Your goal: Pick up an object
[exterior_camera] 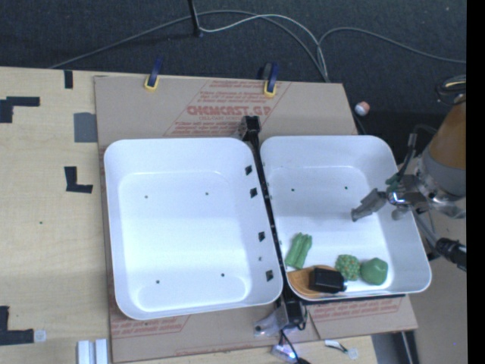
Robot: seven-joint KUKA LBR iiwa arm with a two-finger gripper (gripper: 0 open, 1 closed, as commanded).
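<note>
The right bin (326, 154) holds several small items along its front edge. A ribbed green piece (300, 250) lies beside the divider. To its right, a black block (327, 280) rests on a tan dish-like piece (303, 280). Further right are a bumpy green ball (348, 265) and a smooth green lump (373, 271). My gripper (377, 214) hangs over the right side of this bin, above and behind the green items and apart from them. It is open, with one grey finger (366, 206) splayed to the left and nothing between the fingers.
The left bin (121, 158) sits next to the right one, with a black clipped divider (259, 203) between them. Both rest on a cardboard sheet (220, 108). Cables run across the dark floor behind. The arm (447, 150) stands at the right bin's right rim.
</note>
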